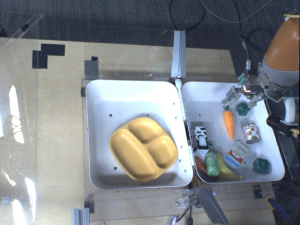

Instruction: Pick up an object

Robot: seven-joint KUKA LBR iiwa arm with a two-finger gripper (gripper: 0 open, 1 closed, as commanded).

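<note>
Bench w/ two white bins: right bin (276, 175) is holding the carrot (228, 124), lying mid-bin w/ bare floor to its left. Gripper (242, 95) is hovering just above carrot's top, near bin's far rim; jaws' state can't tell. Teal object (242, 108) is sitting just right of carrot. Left bin (96, 139) is holding a yellow tray (143, 147).

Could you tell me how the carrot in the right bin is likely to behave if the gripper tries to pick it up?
The carrot looks smooth and tapered, so it may slip toward its narrow end when squeezed. Its rounded body lies flat on the right bin floor, so a nudge would probably roll it sideways. It appears to be a rigid toy, likely light and unlikely to bend.
</note>
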